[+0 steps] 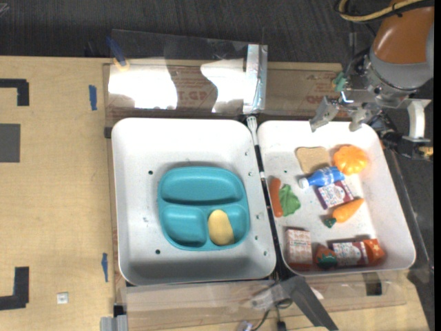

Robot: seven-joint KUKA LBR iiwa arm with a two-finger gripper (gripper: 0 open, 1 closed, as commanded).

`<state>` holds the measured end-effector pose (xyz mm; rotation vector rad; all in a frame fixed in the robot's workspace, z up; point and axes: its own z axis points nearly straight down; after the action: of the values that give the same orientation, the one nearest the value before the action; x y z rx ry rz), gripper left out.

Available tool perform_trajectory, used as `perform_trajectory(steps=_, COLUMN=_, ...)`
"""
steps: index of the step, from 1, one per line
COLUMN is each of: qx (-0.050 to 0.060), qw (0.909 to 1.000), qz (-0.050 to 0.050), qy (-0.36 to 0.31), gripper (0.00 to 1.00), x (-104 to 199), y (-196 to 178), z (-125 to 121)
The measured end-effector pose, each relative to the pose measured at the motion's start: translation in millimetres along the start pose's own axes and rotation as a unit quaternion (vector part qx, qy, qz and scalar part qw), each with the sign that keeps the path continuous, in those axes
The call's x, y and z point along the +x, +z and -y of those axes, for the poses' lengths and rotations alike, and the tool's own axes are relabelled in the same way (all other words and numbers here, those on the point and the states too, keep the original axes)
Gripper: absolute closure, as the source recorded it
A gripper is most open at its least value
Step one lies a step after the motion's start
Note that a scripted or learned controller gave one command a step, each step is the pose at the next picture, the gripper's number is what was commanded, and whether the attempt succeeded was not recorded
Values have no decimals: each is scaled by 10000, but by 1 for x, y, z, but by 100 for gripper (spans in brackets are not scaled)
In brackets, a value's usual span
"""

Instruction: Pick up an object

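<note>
My gripper hangs over the far edge of the right bin, its two fingers spread open with nothing between them. Just below it in that bin lie a slice of toast and an orange pumpkin-like toy. Further down are a blue bottle, a small dark packet, an orange carrot, a carrot with green leaves, a red-and-white packet and a ketchup bottle.
The left bin holds a teal divided tray with a yellow potato-like toy in its lower right compartment. A clear plastic panel stands behind the bins. Cables loop at the top right.
</note>
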<state>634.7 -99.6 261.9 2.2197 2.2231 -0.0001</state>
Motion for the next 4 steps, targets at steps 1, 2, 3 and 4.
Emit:
perform_trajectory(steps=1, qx=0, qw=10000, qz=0, qy=0, gripper=0, x=0, y=0, z=0)
perform_trajectory(steps=2, qx=-25, qw=9944, qz=4, qy=-1054, gripper=0, x=-21, y=163, z=-22)
perform_trajectory(steps=3, qx=-95, qw=9902, qz=29, qy=-1396, gripper=0, x=-38, y=168, z=22)
perform_trajectory(steps=4, qx=-101, qw=9894, qz=40, qy=-1446, gripper=0, x=-11, y=168, z=34)
